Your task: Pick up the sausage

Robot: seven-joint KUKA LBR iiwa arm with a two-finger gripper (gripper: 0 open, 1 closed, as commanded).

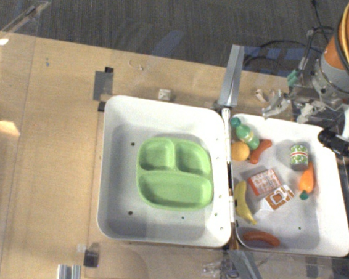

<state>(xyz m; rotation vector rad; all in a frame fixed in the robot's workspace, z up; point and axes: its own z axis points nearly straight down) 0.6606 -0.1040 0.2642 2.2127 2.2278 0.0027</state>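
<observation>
The sausage (261, 239), reddish brown and long, lies flat along the near wall of the right bin (332, 236). My gripper (291, 108) hangs above the far rim of that bin, well away from the sausage. It is open with nothing between its fingers. A shorter red-brown piece (261, 150) lies tilted near the bin's far left corner.
The right bin also holds a green bottle (244, 133), a yellow fruit (239, 151), a small can (298, 155), a carrot (307, 181), two small cartons (264, 181) and a banana (243, 202). A green divided plate (175, 172) sits in the left bin (116, 160).
</observation>
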